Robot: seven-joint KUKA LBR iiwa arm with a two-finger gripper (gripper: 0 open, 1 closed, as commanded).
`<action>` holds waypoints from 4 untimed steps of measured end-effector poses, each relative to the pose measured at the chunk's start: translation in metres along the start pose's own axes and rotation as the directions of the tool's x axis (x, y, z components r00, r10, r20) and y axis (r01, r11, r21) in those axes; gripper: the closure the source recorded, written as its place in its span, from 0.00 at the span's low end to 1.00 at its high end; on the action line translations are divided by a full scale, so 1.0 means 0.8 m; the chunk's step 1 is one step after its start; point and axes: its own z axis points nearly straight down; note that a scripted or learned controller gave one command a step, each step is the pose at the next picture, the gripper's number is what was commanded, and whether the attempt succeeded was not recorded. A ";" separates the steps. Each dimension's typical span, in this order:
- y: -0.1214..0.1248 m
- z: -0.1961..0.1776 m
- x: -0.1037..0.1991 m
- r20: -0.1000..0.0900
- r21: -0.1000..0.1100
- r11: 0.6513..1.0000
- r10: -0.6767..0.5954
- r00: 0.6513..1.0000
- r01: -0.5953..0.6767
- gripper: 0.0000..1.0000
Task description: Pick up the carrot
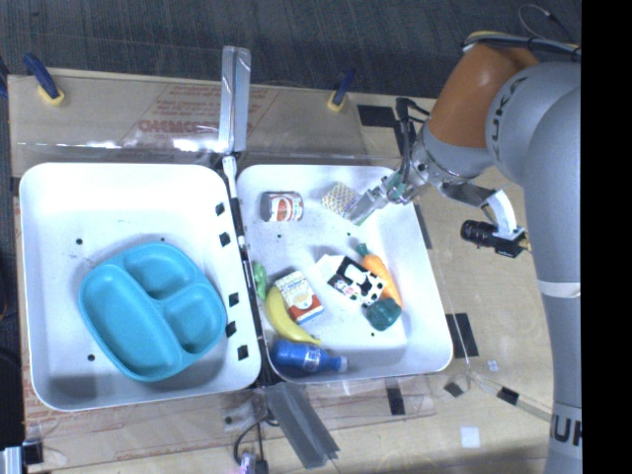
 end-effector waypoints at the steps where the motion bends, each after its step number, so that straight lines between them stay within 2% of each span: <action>1: 0.000 0.000 0.000 0.000 0.000 1.000 0.000 1.000 0.000 0.00; 2: 0.002 -0.014 0.000 0.002 -0.002 1.000 -0.005 1.000 0.005 1.00; 3: -0.069 0.070 0.037 -0.001 -0.001 1.000 -0.015 1.000 0.015 1.00; 4: 0.029 -0.031 0.118 -0.002 0.000 0.997 -0.075 0.997 0.075 1.00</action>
